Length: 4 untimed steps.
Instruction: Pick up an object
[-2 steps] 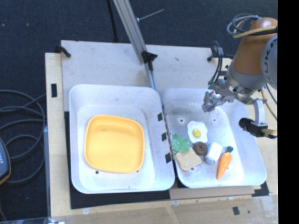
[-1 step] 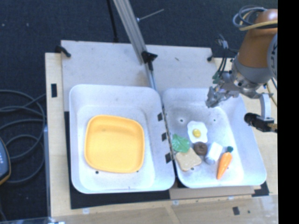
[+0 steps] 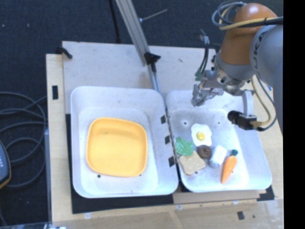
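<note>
1. Arm [image 3: 245, 37] enters from the upper right; grey links, orange band above the wrist, wrist bent down toward the far end of the right bin [image 3: 252, 175]; cables loop round the wrist.
2. Gripper [image 3: 199, 98] hangs over the far left corner of the right bin, above bare floor; nothing between the fingertips; whether they are parted or closed, cannot tell from this angle.
3. Right bin, near half, holds a cluster: fried egg toy [image 3: 201, 135] nearest the gripper but well apart from it; green leafy piece [image 3: 184, 147] by the left wall; brown doughnut-like piece [image 3: 204, 151] just below the egg; toast slice [image 3: 192, 164] touching the green piece; white cylinder [image 3: 218, 155] beside the doughnut; toy carrot [image 3: 228, 168] tilted, at the right of the cluster.
4. Left bin [image 3: 78, 109] holds a yellow square plate [image 3: 116, 147], lying flat, roughly centred.
5. Slanted metal pole [image 3: 136, 32] rises behind the bins, between them.
</note>
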Each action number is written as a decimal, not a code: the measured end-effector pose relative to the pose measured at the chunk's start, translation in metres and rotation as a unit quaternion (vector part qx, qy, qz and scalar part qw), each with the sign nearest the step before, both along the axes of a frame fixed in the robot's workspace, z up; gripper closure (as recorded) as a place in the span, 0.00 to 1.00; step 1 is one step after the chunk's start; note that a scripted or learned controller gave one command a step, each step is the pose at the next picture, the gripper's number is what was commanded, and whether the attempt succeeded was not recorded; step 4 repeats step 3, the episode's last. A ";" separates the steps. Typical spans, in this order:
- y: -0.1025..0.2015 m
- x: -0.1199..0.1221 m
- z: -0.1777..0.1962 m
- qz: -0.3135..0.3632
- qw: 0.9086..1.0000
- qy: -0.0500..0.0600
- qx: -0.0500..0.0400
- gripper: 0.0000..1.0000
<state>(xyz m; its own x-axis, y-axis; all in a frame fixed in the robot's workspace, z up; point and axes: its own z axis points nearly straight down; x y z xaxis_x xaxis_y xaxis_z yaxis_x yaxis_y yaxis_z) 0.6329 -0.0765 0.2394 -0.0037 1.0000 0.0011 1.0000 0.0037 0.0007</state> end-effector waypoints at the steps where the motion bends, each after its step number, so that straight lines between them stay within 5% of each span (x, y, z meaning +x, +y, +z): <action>1: 0.058 0.002 0.007 0.000 1.000 0.000 0.000 1.00; 3: 0.162 0.033 0.006 0.000 1.000 0.000 0.000 1.00; 4: 0.162 0.033 0.006 0.000 1.000 0.000 0.000 1.00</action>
